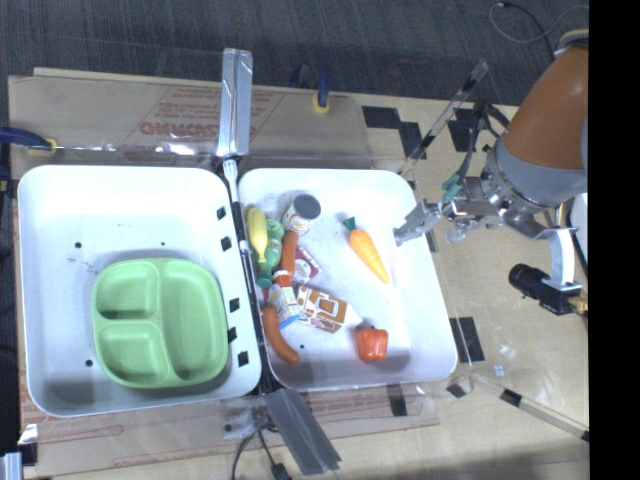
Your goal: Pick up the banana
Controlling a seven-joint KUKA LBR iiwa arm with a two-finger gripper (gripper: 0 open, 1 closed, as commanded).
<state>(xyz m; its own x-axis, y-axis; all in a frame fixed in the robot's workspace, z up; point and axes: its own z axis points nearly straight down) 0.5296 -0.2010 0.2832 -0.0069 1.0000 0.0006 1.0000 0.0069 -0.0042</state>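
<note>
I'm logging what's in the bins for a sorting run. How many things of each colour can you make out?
Yellow: 1, banana
Green: 2, plate, small green item
Orange: 2, carrot, pepper
Red-orange: 2, sausages
Grey: 1, can
Printed: 1, carton
Total: 9, though the clutter beside the banana is hard to separate.

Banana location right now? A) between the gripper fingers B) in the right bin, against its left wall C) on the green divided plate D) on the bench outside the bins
B: the banana lies in the right bin along its left wall, above the other toy foods, while the gripper sits at that bin's right rim, away from it.
</note>
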